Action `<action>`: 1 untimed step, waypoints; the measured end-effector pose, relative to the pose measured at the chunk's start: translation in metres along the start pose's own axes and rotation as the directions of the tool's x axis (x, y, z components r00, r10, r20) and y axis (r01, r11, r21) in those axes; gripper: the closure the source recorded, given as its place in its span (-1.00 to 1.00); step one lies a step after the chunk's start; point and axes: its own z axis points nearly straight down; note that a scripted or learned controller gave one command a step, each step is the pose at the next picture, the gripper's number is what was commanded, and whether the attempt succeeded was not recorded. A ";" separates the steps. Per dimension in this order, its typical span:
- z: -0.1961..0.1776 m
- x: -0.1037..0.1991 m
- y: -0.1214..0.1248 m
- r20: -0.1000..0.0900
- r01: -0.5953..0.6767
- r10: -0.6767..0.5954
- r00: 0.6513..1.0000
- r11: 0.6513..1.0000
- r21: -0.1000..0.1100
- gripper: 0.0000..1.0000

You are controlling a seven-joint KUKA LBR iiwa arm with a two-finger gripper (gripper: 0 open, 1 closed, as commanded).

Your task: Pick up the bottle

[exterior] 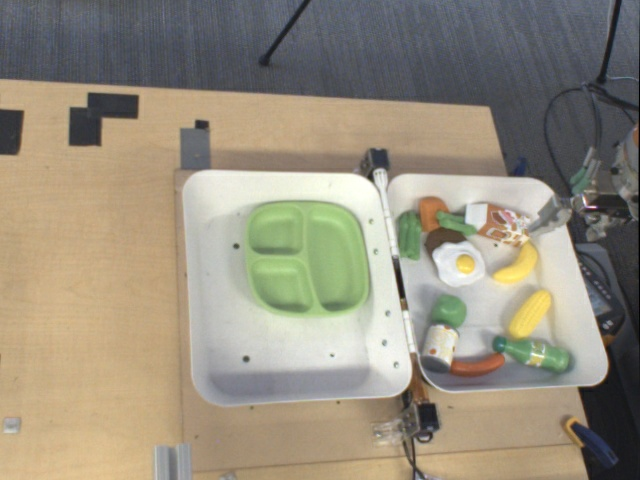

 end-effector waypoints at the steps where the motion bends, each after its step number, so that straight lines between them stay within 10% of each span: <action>1: -0.006 0.081 -0.013 -0.002 -0.151 0.151 0.989 0.989 0.002 -1.00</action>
